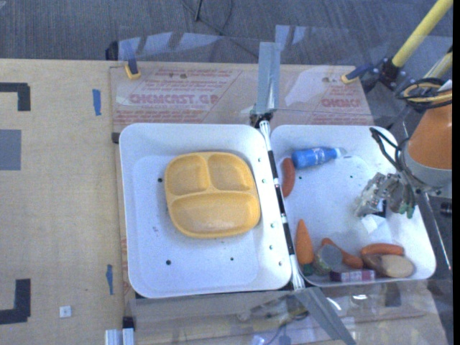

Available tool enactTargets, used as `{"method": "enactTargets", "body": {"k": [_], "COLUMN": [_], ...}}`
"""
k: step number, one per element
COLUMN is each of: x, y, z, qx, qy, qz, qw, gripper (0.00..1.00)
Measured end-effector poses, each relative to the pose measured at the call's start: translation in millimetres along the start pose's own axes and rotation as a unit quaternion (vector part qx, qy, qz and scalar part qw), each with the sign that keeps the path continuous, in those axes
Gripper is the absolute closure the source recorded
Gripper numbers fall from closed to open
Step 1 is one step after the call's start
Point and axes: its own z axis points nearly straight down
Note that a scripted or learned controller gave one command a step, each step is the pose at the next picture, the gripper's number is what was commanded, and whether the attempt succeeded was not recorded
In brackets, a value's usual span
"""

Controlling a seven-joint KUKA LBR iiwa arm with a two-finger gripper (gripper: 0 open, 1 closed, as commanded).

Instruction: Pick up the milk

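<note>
Tool (383, 197): hanging low over the right bin (357, 134), near its right wall; how far it is parted cannot be told, and nothing is showing in its hold.
Milk (314, 157): judged to be the blue bottle, lying on its side at the bin's far end, well apart from the tool.
Look: blue body, pale cap pointing right.
Neighbour: a carrot (288, 176) is lying just beside it.
Technique: closing across the bottle's narrow width, clear of the carrot.

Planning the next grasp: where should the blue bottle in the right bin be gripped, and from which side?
Grip the blue bottle mid-body, coming straight down from above. It lies on its side, lengthwise left-right, so closing across its narrow width probably suits; the orange sausage crowds its left end.
</note>
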Motion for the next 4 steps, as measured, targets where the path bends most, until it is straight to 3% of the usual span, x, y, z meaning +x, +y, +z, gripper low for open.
{"method": "enactTargets", "body": {"k": [1, 2, 3, 4], "x": [-36.2, -36.1, -28.4, -30.2], "y": [-0.4, -0.2, -6.0, -5.1], "z": [-58.5, -58.4, 2.4, -7.7], "qx": [0.003, 0.003, 0.002, 0.002], "qy": [0.002, 0.002, 0.002, 0.0], "qz": [0.224, 0.224, 0.187, 0.186], "qw": [0.9746, 0.9746, 0.9824, 0.9826], "gripper": [1.0, 0.0, 0.0, 1.0]}}
